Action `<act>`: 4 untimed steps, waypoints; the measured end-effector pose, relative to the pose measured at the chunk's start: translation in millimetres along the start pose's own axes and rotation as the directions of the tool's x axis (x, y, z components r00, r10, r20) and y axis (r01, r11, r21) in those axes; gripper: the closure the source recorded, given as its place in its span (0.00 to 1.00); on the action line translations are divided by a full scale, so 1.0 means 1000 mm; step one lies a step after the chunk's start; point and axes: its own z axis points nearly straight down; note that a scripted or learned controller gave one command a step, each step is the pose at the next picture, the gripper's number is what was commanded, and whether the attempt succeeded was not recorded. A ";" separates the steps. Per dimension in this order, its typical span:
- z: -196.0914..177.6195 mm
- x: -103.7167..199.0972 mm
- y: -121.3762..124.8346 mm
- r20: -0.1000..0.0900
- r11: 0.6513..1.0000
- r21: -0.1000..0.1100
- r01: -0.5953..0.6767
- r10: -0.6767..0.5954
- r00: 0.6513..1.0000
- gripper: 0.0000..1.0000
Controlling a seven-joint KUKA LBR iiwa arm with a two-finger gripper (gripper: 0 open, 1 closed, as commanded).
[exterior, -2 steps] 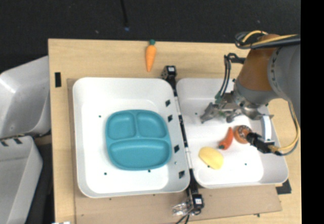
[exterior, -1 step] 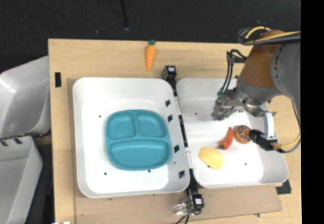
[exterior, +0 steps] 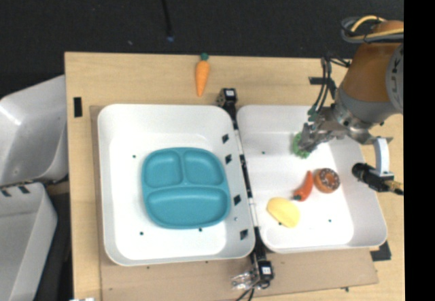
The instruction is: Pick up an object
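Note:
My gripper [exterior: 310, 136] hangs low over the far left part of the right bin [exterior: 367, 225]. A small green object [exterior: 300, 146] lies right under its tip, partly hidden by it, and I cannot tell whether it is held. Further forward in the same bin lie a red-orange pepper [exterior: 304, 187], a round brown and orange piece [exterior: 327, 180] and a yellow piece [exterior: 283, 212].
The left bin [exterior: 115, 238] holds a blue divided plate [exterior: 185, 187]. A toy carrot [exterior: 202, 75] lies on the bench behind the bins. The ridge between the bins [exterior: 241, 170] runs just left of the gripper. A black fitting [exterior: 370, 174] sits at the right bin's right rim.

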 end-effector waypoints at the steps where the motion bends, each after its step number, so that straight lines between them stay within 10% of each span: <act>1: -0.026 -0.002 0.001 -0.001 1.000 0.002 0.003 -0.003 1.000 1.00; 4: -0.013 0.152 0.001 -0.004 1.000 0.006 0.011 -0.011 1.000 1.00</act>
